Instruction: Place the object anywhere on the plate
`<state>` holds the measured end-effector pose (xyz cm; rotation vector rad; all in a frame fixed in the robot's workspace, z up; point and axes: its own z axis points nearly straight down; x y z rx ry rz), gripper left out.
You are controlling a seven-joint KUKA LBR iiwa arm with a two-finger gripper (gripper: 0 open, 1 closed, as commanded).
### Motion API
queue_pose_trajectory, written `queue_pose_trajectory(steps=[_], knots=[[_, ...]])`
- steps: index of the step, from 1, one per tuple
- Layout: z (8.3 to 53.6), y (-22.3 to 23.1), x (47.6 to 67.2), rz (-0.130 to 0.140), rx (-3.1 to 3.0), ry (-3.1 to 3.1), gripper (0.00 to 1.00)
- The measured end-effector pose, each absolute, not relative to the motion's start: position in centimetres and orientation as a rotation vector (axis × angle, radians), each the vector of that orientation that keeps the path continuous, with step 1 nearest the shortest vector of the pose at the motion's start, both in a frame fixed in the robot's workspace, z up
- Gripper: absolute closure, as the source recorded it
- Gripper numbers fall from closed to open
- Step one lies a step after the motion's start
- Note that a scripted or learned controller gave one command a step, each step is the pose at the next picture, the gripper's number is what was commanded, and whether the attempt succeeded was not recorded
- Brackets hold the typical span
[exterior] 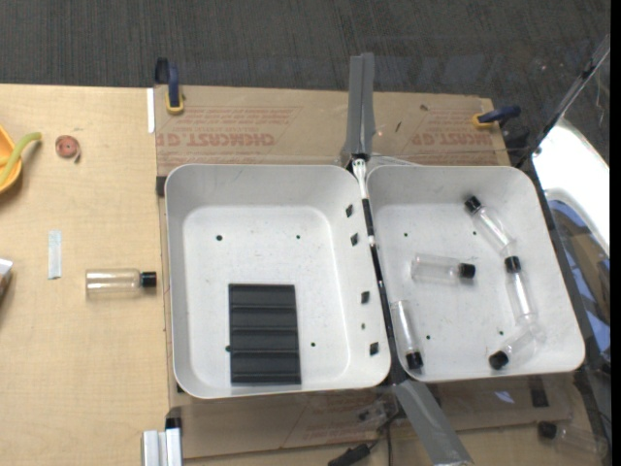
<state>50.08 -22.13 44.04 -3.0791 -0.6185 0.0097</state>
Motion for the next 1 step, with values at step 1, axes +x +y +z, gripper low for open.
queue_pose_trajectory(steps=[1], knots=[[41.39,-12.16,52.20,0.010,-3.126,-0.319,0.00]])
